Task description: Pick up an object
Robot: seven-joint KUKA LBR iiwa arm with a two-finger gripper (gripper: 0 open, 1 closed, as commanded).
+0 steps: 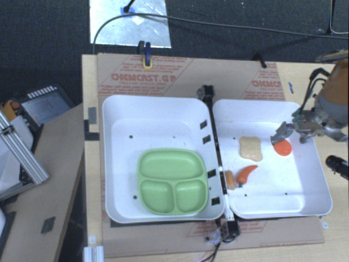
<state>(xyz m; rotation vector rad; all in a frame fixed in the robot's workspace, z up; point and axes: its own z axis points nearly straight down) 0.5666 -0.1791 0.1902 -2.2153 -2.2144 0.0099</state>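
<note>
The pick is not yet made. The gripper (284, 131) hangs low over the right bin (311, 201), just above a red disc (282, 148); whether it touches is unclear. Its fingers look parted and hold nothing. A beige piece (251, 148) and an orange piece (246, 172) lie nearby.

Red lettering reading "CHEMCAST GP" is showing on the brown protective sheet (163, 72) lying under the bins. The same print is repeating behind the right bin (313, 162), too partial to read.
</note>
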